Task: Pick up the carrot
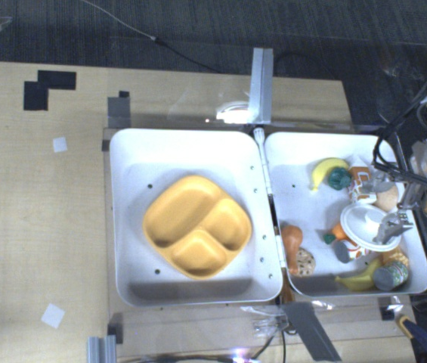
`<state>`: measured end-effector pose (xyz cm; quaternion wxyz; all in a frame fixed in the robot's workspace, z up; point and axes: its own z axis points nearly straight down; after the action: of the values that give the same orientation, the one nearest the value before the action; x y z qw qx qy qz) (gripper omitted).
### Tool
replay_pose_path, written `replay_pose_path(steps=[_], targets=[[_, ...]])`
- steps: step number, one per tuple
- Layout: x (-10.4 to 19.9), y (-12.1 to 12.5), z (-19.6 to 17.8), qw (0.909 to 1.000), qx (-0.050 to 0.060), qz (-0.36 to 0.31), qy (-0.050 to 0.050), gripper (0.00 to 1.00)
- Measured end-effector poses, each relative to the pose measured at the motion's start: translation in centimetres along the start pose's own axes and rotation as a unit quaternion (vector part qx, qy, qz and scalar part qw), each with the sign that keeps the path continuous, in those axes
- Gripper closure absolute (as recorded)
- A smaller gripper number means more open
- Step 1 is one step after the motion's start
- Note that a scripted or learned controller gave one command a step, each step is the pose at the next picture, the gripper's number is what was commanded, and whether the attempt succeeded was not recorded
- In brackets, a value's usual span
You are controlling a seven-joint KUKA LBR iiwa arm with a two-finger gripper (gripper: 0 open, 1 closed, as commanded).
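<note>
In the right bin (273, 172), near its right wall, the hand (391, 228) hangs over a white cup (362, 229) that sits among crowded toys. Whether the hand is apart or together I cannot tell; nothing can be seen held in it. The carrot (335, 234), a small orange piece with a green top, lies just left of the cup, touching or nearly touching its rim, about midway along the bin. A grey block (341, 251) lies just below the carrot.

Toward the bin's far right corner lie a yellow banana (324, 170) and a teal ball (339, 178) touching it. At the near right corner a second banana (358, 278) rests against the front wall beside a grey lump (386, 278). Along the left wall stand a brown pear-shaped piece (292, 240) and a cookie (302, 262).

The open floor of this bin runs down its middle, between the left wall and the carrot.

The left bin (130, 203) holds a yellow divided plate (196, 225) at its centre, with bare floor along all four walls. Both bins sit on the table (39, 240).
</note>
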<state>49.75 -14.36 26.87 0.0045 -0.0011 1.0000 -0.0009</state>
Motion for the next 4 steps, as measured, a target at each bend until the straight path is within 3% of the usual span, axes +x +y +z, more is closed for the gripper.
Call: replay_pose_path(steps=[1,2,3,4], targets=[[0.4,1.2,13.1,0.9998,-0.002,-0.019,0.005,0.0],[-1.7,3.3,17.9,0.9992,0.0,0.04,-0.002,0.0],[-9.7,-0.6,15.1,0.989,0.0,0.148,-0.002,0.0],[0.0,3.8,17.9,0.982,0.0,0.189,-0.002,0.0]])
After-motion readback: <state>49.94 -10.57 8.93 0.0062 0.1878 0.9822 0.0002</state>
